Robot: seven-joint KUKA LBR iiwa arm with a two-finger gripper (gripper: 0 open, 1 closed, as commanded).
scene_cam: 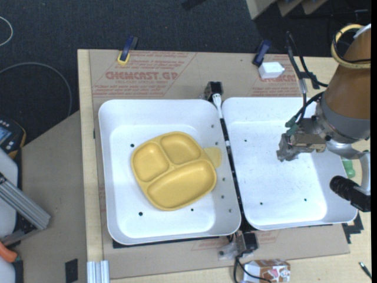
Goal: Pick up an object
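A small brown packet lies at the counter's front edge; a yellow plate with three parts sits in the left bin; the end effector hangs over the right bin, well apart from the plate; I cannot tell how it is set.

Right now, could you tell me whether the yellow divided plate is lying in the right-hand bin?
No, the yellow divided plate lies in the left bin, beside the right bin.
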